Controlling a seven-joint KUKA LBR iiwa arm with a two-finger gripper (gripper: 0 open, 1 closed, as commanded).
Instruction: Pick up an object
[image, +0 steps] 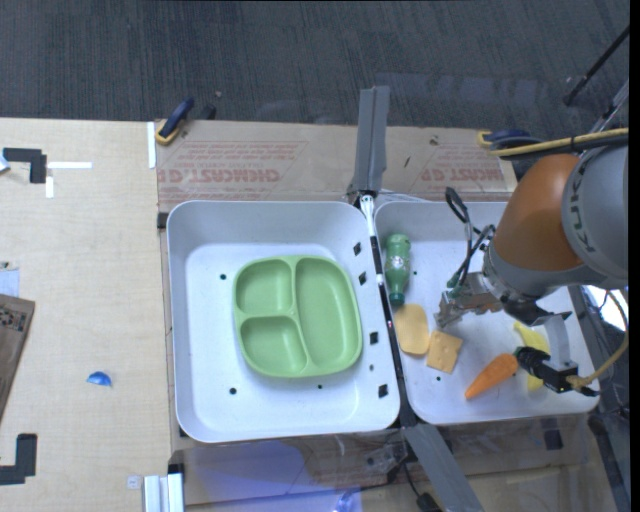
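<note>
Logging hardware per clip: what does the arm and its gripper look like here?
A thick rounded grey arm with a broad orange band above the wrist. Below it sits a small grey metallic gripper. Thin dark cables loop beside the wrist. No markings are legible.

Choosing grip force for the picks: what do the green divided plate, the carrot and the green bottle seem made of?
Green divided plate: likely moulded plastic, uniform pale green with soft sheen. Carrot: looks like a plastic toy, flat even orange, though rubber is possible. Green bottle: probably translucent plastic, glossy with a pale label; too small to be sure.
</note>
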